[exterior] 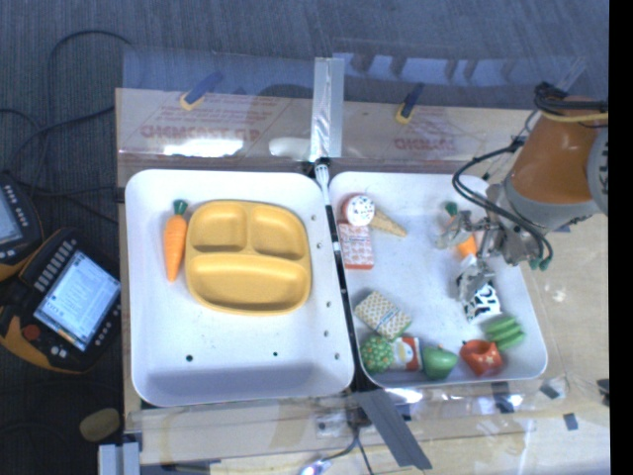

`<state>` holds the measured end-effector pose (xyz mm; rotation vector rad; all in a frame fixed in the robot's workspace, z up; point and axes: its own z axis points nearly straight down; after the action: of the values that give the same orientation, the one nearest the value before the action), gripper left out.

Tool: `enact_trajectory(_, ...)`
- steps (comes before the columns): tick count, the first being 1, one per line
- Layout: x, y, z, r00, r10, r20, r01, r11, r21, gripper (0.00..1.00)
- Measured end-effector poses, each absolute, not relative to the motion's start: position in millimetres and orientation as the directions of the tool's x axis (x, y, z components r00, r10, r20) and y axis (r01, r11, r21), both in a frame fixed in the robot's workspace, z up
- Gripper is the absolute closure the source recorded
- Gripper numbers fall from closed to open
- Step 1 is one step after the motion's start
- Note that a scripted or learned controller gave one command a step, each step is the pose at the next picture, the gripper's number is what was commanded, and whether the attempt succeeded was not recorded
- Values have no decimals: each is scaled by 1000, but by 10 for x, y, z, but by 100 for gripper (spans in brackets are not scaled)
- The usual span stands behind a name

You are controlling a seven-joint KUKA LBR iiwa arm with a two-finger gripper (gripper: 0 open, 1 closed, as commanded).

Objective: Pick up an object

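Note:
My gripper (476, 258) hangs low over the right side of the right bin (425, 265), under the arm's orange band (557, 162). A small orange piece (465, 247) lies right beside it on the left. A black-and-white toy (484, 303) sits just below it, and whether the two touch is unclear. Further left in this bin are an ice-cream cone toy (369, 213), a red packet (356, 247) and a checkered waffle piece (383, 313).
Along the right bin's front edge lie a green-and-red box (392, 352), a green pepper (440, 363), a red toy (482, 356) and a green vegetable (505, 332). The left bin (158, 354) holds a yellow divided plate (247, 255) and a carrot (175, 242). Cables trail by the arm.

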<state>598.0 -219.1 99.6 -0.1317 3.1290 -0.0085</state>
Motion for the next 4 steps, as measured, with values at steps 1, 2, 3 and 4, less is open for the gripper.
enact_trajectory(1, 6179, -1965, 891, -997, -80, -9, -80, 997, -4, 0)
enact_trajectory(2, 6187, -1963, 998, -997, -80, -11, -80, 997, -7, 100)
enact_trajectory(3, 6284, -1393, 2436, -999, -45, -2, -45, 999, 2, 100)
enact_trajectory(4, 6602, -818, 2347, -989, -149, -1, -149, 989, 1, 100)
